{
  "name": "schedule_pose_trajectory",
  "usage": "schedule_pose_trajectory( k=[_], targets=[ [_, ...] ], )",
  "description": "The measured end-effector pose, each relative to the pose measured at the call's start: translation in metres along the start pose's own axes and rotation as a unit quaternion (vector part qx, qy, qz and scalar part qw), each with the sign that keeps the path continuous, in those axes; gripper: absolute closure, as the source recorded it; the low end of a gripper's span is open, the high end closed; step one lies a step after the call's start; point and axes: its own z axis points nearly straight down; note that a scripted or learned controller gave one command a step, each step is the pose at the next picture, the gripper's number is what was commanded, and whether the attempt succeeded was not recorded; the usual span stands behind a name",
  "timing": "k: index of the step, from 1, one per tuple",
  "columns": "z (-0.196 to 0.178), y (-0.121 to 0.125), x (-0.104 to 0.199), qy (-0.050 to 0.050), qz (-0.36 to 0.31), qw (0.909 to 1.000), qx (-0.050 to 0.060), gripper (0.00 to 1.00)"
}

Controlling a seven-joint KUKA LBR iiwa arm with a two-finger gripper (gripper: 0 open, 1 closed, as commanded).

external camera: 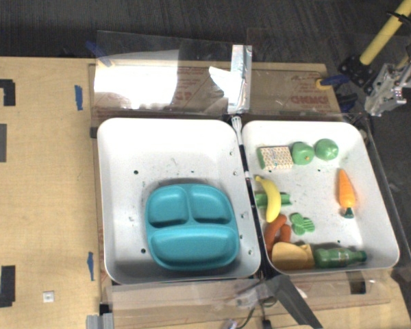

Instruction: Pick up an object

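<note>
**Layout.** The landmark is the teal divided plate, which lies flat in the left bin. This bin appears to serve as the receiving side. All candidate objects lie to the right of the plate, loose in the right bin. Most are separated, so several of them offer clear access from above.

**Gripper.** The gripper is up and far to the right of the plate, outside both bins and well apart from every object. It is small and cluttered at this angle, so its opening cannot be determined. No bin object is seen in its grasp. The pick is judged not yet begun.

**Count, right of the plate:**
- Banana: 1, nearest the plate, resting across a green piece.
- Orange-red sausage-like item: 1, below the banana and touching a tan piece.
- Green bottle: 1, lying on its side just beyond the tan piece.
- Small green piece: 1.
- Patterned block: 1.
- Round green fruits: 2, the second probably the same kind.
- Carrot: 1, farthest from the plate. It stands clear of its neighbours and is judged the easiest target.
</note>
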Motion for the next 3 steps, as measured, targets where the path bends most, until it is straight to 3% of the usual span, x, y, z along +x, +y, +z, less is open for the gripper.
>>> schedule_pose_trajectory(
  k=[1,2,3],
  targets=[
    [0.018,0.001,-0.004,0.004,-0.018,0.9998,-0.001,1.0],
    [0.002,0.0,-0.003,0.0,-0.064,0.998,0.0,1.0],
    [0.033,0.01,-0.005,0.005,-0.108,0.9941,-0.002,1.0]
  ],
)
